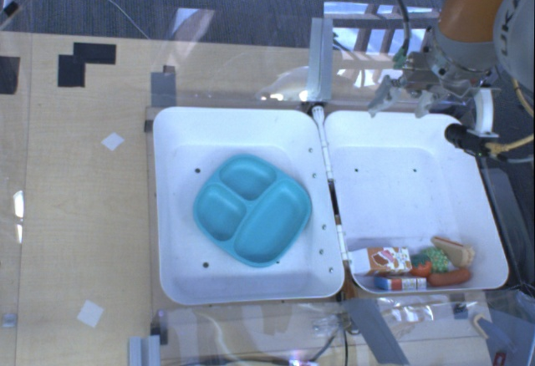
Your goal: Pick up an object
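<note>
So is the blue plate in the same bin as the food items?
No, the blue plate lies in the left bin; the food items are in the right bin.

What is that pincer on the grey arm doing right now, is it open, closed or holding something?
Pincer: above the far edge of the right shallow white bin; open or closed cannot be told.

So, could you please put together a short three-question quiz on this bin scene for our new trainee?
1. True or false: the blue divided plate lies in the left bin.
2. Where in the right bin are the small food items gathered?
A. far edge
B. centre
C. near edge
3. Fill in: the gripper hangs over the right bin's ____ edge.

Key:
1. True
2. C, along the near edge, towards its right corner
3. Far; it is well apart from the items.
</note>
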Robot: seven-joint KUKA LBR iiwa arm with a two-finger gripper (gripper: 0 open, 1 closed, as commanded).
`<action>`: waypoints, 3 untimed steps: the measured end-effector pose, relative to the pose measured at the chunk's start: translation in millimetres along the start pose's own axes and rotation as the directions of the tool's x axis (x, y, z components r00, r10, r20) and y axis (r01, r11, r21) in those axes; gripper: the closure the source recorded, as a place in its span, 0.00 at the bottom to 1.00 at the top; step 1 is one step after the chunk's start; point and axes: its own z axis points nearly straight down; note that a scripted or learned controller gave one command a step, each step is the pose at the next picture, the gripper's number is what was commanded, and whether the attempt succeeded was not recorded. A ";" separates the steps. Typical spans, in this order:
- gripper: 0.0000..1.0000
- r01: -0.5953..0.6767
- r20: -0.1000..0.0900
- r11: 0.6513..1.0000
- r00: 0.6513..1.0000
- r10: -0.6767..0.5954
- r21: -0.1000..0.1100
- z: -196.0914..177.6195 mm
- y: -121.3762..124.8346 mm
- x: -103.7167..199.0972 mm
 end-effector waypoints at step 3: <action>0.00 0.287 0.001 0.958 0.958 -0.287 0.000 88.6 -136.4 -101.4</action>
